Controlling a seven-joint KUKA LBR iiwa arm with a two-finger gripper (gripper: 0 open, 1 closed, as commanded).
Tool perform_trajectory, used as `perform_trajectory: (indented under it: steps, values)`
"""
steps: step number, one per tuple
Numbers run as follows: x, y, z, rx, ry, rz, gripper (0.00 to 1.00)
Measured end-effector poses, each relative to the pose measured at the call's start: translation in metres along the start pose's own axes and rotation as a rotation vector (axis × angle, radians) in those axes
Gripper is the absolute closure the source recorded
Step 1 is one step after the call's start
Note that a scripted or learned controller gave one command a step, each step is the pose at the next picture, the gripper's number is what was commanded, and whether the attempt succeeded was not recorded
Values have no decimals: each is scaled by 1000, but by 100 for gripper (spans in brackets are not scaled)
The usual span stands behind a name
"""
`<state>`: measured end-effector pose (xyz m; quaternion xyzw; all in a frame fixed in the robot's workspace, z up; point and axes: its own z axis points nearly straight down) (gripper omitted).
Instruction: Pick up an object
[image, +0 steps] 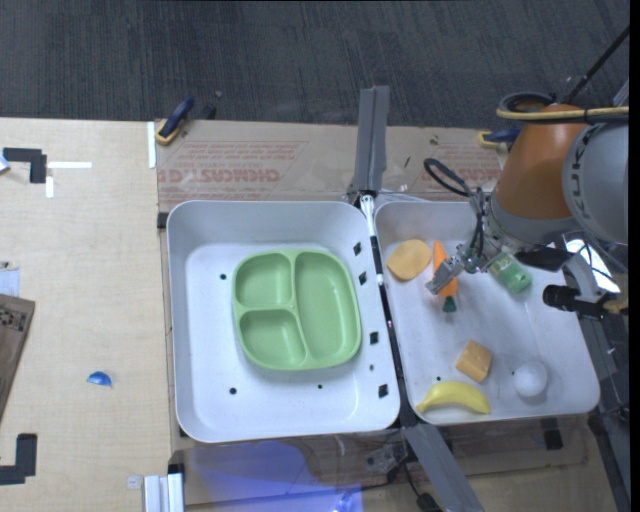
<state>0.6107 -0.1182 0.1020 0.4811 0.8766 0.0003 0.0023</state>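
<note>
The right bin (560, 330) holds several small items. An orange carrot (439, 254) with a green tip lies near its left wall, and my gripper (446, 275) is down over the carrot's middle, covering part of it. A flat round tan piece (407, 260) lies just left of the carrot. A green object (512, 274) rests to the right of the gripper, under the wrist. Nearer the front are a tan cube (474, 360), a white ball (530, 380) and a yellow banana (453, 399).
The left bin (200, 330) holds a green divided plate (297, 307). The grey arm with its orange band (535, 170) reaches in from the upper right over the right bin's far corner. Cables hang near the right bin's right edge.
</note>
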Motion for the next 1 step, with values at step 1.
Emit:
perform_trajectory:
  steps: [1]
  values:
    - [51, 64, -90, 3, 2, 132, 100]
